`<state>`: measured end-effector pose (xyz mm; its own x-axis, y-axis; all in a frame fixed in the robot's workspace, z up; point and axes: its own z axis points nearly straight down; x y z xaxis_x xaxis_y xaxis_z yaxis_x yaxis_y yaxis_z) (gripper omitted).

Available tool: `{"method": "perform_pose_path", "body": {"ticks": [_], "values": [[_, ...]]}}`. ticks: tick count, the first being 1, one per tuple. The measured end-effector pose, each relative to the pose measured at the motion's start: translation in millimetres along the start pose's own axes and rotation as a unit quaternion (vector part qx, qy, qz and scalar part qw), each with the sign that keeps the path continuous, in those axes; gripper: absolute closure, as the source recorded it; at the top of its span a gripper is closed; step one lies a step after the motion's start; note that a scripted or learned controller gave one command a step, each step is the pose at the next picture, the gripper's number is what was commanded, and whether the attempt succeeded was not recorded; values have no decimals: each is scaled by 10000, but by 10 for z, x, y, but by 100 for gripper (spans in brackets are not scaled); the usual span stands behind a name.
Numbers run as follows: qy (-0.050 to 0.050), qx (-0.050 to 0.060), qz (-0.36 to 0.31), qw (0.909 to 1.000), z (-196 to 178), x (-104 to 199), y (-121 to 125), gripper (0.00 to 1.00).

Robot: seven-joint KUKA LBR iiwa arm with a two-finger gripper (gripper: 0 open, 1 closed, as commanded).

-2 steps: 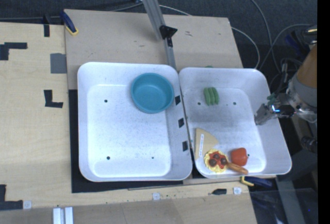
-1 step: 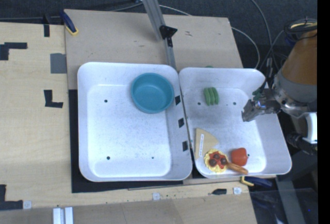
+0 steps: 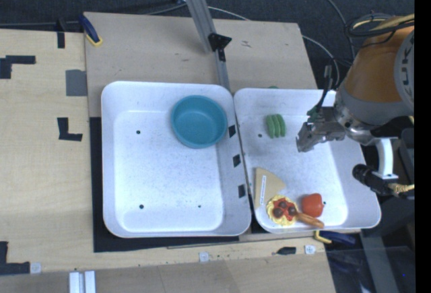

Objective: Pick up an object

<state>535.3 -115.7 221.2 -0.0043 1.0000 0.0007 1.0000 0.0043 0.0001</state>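
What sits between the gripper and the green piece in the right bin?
Nothing visible. The gripper is over the right bin, just right of the green object, with bare bin floor between them. The pizza slice toy and red tomato lie nearer the front edge, off that line.

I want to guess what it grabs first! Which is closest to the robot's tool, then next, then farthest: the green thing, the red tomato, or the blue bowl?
Measured from the tool, in the camera view:
1. Green thing, just left of it, same right bin.
2. Red tomato, at that bin's near edge.
3. Blue bowl, over in the left bin.
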Motion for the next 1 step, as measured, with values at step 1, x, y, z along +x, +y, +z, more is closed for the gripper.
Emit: {"method": "perform_pose_path", "body": {"ticks": [1], "values": [[2, 1, -7, 10000, -70, 606, 27, 100]]}}
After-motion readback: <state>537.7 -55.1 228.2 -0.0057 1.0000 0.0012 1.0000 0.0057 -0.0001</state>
